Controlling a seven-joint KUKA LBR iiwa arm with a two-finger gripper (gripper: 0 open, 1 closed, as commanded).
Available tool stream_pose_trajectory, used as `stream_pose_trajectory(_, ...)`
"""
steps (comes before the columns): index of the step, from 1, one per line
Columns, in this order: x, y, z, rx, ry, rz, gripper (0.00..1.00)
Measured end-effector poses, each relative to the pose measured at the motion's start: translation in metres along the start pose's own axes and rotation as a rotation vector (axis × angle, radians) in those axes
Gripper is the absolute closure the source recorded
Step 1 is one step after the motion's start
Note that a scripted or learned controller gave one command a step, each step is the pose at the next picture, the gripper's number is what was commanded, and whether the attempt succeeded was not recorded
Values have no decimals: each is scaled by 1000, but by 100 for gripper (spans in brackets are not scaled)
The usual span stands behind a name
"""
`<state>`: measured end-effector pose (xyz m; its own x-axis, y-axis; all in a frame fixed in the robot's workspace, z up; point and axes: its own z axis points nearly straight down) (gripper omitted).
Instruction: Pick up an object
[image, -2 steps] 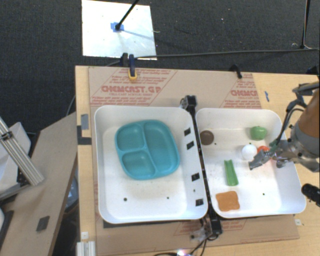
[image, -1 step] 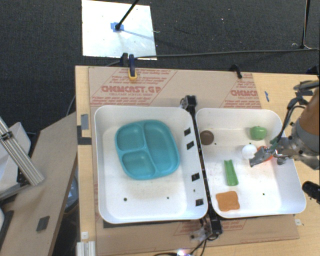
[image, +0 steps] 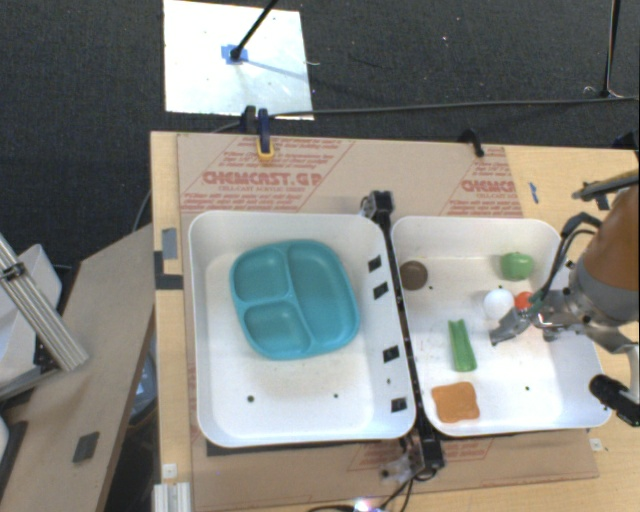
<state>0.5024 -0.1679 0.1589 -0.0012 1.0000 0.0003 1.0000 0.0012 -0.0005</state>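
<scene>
The arm (image: 610, 270) enters over the right bin's right wall and is cut off by the picture's edge, so only its orange band and wrist show. The left bin (image: 215, 400) carries a teal divided plate (image: 295, 298) near its centre. The right bin (image: 545, 400) carries a green stick (image: 461, 345) at its middle, an orange-brown flat piece (image: 456, 402) by its near-left corner, a green lump (image: 517, 265) toward its far wall, a brown ball (image: 413, 273) by its far-left corner, and a white ball (image: 497, 302) touching a small red piece (image: 521, 299). The gripper (image: 508, 328) hangs just beside the white ball; its finger spacing cannot be made out, and nothing is visibly held.
</scene>
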Motion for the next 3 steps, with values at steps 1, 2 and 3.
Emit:
stream_pose_trajectory(1,9,1,57,0,1,0,0)
stream_pose_trajectory(2,9,2,72,-2,1,0,0)
stream_pose_trajectory(3,10,5,60,-11,1,-1,100)
